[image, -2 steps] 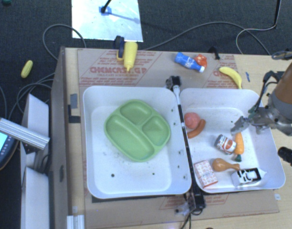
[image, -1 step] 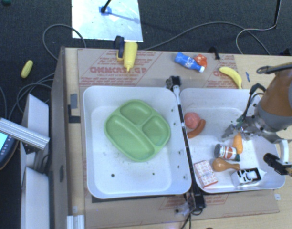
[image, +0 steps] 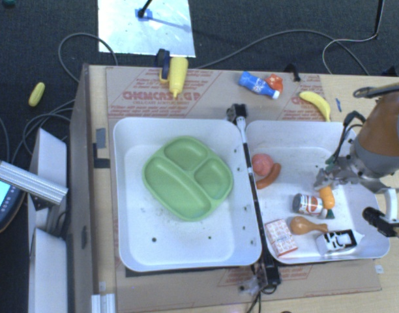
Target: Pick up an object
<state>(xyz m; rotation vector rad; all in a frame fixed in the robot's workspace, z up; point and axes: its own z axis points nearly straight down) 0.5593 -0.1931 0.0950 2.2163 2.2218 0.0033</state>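
Two smooth white bins: left bin bears a green sectioned plastic plate; right bin holds a small orange carrot directly under the hand, grip state indiscernible, beside a cylindrical can.

right bin | pink ball touching sausage | can on its side, orange carrot beside | wooden pear | red-white card | black-white box
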